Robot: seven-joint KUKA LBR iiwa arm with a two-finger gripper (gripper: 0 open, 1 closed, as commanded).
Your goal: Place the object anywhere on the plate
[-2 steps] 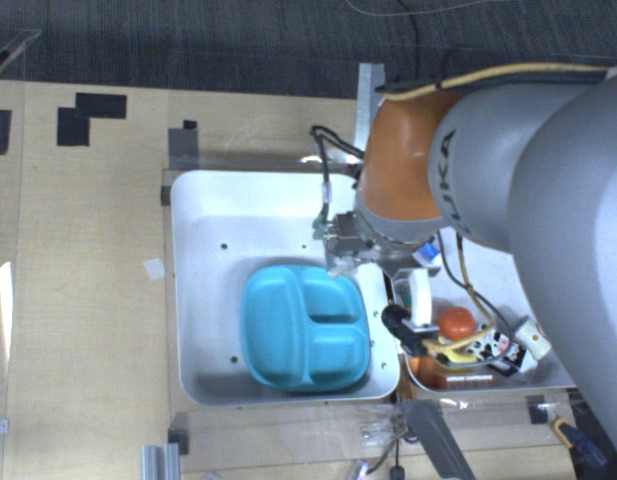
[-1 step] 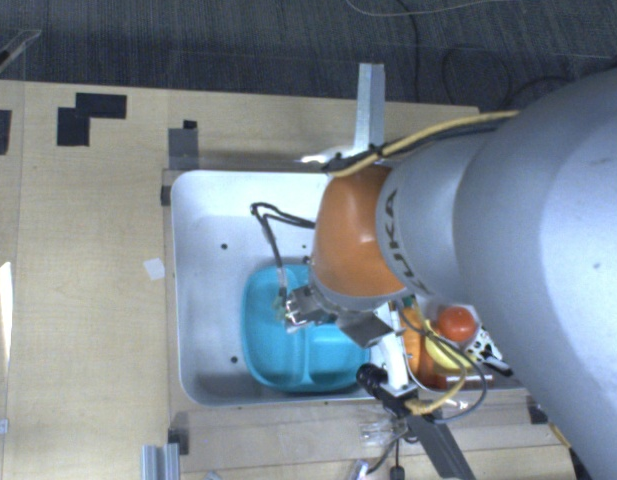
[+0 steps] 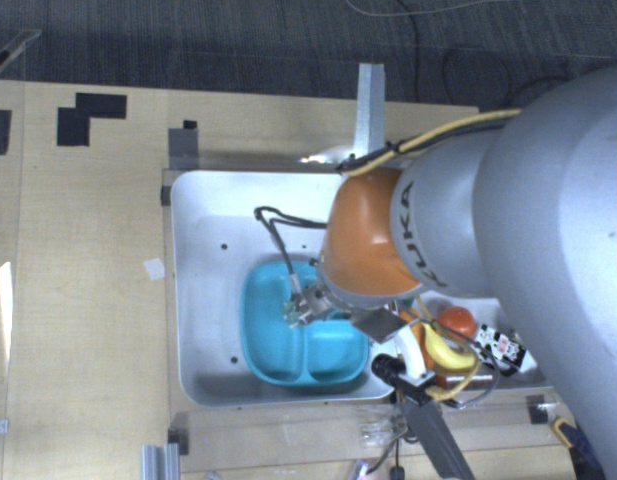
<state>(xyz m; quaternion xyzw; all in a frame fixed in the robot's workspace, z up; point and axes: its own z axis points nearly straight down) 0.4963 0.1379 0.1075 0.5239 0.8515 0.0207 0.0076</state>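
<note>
camera view: the grey arm (image 3: 528, 218) reaches in from the right, its orange band (image 3: 363, 238) hanging over the left white bin (image 3: 203, 238). below the band the hand (image 3: 300, 308) sits low over a blue plate (image 3: 278, 333), a glossy plastic dish with rounded corners and a ridge that splits it into compartments. whether the hand is apart, together or clamped on something, i cannot tell; the wrist hides most of it and only a bit of metal shows above the plate's upper part. no object can be made out on the visible parts of the plate.

to the right, in the other bin, lies a cluster of toy food: a yellow banana (image 3: 446, 353), smooth and curved, just beside a red rounded piece (image 3: 456, 320), maybe a tomato, and a small white patterned item (image 3: 500, 346). which of these is the task's object is unclear.

as a judgement, the placing looks unfinished: the hand is over the plate, but nothing confirms a release. the tabletop (image 3: 78, 298) is pale wood, matte, with black markers.
</note>
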